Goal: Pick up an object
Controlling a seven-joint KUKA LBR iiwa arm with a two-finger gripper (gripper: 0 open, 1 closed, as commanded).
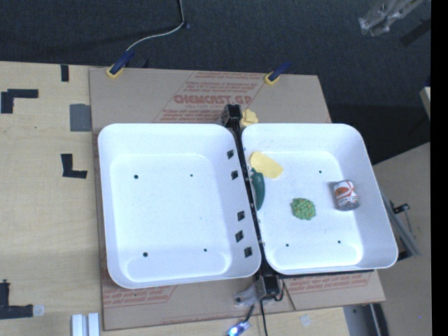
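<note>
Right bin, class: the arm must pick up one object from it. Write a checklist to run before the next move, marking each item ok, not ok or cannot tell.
1. Objects present in right bin: ok.
2. Small can apart from other objects: ok.
3. Green ball lies free on the floor: ok.
4. Yellow piece clear of the green piece: not ok, they touch.
5. Tool above the bin: not ok, top right, off the bench.
6. Tool open: cannot tell.

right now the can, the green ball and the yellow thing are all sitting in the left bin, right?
Not the left bin. The camera view shows the can, the green ball and the yellow thing all sitting in the right bin.
</note>
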